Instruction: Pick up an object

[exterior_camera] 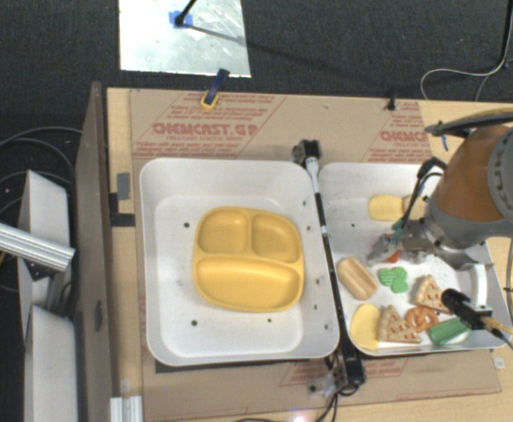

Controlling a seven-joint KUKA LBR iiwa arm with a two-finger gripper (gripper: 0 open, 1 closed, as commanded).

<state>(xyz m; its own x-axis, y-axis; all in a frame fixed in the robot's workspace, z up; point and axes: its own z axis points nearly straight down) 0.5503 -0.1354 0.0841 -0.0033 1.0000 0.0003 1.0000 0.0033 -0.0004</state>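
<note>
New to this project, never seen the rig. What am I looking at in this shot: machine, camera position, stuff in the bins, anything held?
One fixed camera looks down at a slant on a bench with two shallow white bins side by side. The grey and orange shape at the right is the arm, a KUKA iiwa that reaches in from that side. Its gripper is low in the right bin, near the middle.

The left bin holds a yellow tray with three compartments. The right bin holds toy food: a yellow oval, a hot dog, a green piece, pizza slices and a green cylinder, among others.

Its job is to pick up an object. I can't see anything between the fingers, and the view is too blurred there to say if they are open or shut.
</note>
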